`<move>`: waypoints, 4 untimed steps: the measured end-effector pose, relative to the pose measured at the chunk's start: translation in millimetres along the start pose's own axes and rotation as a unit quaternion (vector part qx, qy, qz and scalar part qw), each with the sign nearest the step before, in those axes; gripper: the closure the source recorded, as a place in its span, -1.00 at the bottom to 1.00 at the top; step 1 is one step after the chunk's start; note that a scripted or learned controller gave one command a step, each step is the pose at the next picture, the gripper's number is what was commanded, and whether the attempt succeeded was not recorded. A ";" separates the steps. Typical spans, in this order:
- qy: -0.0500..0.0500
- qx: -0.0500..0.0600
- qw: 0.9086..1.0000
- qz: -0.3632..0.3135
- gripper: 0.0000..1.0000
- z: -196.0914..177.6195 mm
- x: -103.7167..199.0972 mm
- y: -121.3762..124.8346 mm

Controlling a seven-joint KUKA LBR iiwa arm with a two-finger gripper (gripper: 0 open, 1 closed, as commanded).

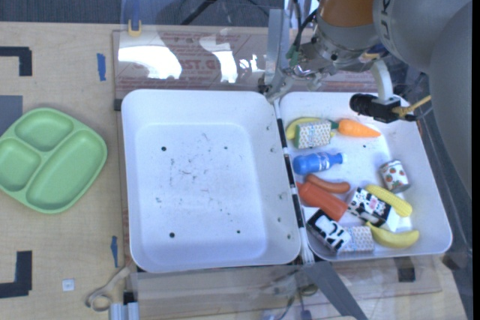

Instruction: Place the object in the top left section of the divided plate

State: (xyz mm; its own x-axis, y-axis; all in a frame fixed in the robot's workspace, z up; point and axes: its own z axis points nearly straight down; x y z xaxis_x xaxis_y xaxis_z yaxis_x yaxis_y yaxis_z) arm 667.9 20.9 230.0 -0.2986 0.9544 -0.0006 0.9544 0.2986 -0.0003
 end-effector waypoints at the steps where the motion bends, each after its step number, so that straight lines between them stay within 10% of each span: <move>1: 0.001 0.001 0.998 -0.065 -1.00 48.0 54.7 -42.8; 2: 0.000 0.000 1.000 0.014 -1.00 -64.4 -7.8 -10.4; 3: 0.001 0.002 0.995 0.099 -1.00 48.2 68.2 12.6; 4: 0.001 0.003 0.983 0.183 -1.00 25.1 94.0 -79.0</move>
State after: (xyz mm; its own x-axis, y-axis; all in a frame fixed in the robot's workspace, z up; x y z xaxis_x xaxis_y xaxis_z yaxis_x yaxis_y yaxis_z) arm 564.3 87.0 204.9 0.0652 0.9979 -0.0005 0.9978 -0.0652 -0.0067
